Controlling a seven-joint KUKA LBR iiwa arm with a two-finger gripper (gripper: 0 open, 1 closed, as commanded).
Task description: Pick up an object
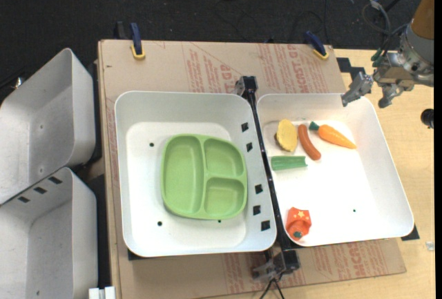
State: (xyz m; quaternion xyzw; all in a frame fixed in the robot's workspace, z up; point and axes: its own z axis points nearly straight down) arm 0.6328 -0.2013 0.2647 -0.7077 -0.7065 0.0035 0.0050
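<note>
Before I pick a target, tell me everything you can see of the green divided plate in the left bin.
The green divided plate is pale lime green and looks like smooth moulded plastic, a rounded rectangle with a raised rim. Ridges split it into three compartments: one long one on the left, two smaller ones stacked on the right. It lies flat, right side up and slightly skewed, near the middle of the left bin's floor, apart from its walls. Its compartments hold nothing.

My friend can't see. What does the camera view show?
A robot claw hovers open above the right bin's far corner, holding nothing. That bin has a carrot, sausage, potato, green stick and red pepper; the left bin holds a green tray.
</note>
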